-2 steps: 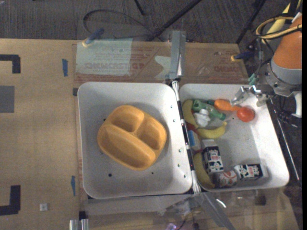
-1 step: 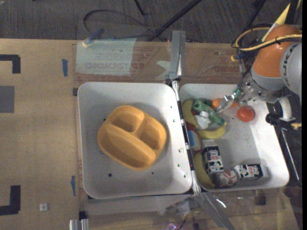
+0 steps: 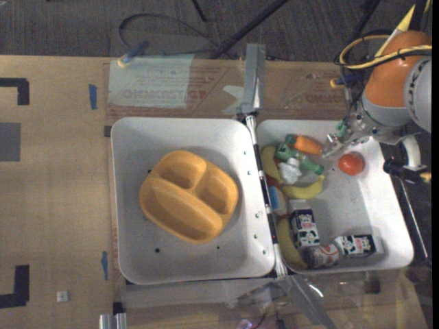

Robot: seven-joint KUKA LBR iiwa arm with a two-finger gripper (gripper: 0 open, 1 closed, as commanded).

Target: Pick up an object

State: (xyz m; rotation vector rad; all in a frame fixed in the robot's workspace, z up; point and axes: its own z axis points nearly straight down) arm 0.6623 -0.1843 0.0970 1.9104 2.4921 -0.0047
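You will find the gripper (image 3: 341, 137) low over the far part of the right bin (image 3: 384, 214), a small metallic assembly with pale, glinting parts hanging from the grey arm (image 3: 394, 91) and its orange band; whether it is spread or closed you cannot tell from this view, and nothing is visibly caught in it. Just beside it, on the side toward you and slightly right, lies a small round red-orange tomato (image 3: 351, 164), smooth and matte, apart from the gripper. To its left, near it, lies a tapered orange carrot (image 3: 304, 144) with a green top, and just below that a white and green bottle-like item (image 3: 293, 165) rests across a curved yellow banana (image 3: 302, 189). Further toward you from the gripper, well apart, stand two printed milk cartons, one dark and upright (image 3: 303, 228), one lying on its side (image 3: 356, 245), with a small can (image 3: 321, 256) between them and a second banana (image 3: 286, 242) along the bin's left wall. Far to the gripper's left, in the left bin (image 3: 130, 149), sits a rounded yellow-orange plastic tray (image 3: 188, 195) with three moulded compartments, glossy and smooth. Both bins are shallow, white and hard-walled with rounded corners.
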